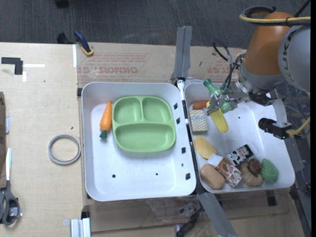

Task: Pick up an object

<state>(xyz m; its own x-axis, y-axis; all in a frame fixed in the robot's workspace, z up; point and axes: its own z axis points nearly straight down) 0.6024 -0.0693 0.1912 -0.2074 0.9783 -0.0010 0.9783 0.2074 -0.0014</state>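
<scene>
Two bins sit ready, and the hand [220,104] appears clamped on the corn cob [219,120], lifting it clear.

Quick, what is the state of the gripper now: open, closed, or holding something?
Gripper: over the right bin, right at the corn cob; whether it is open, closed or holding the cob cannot be told.
</scene>
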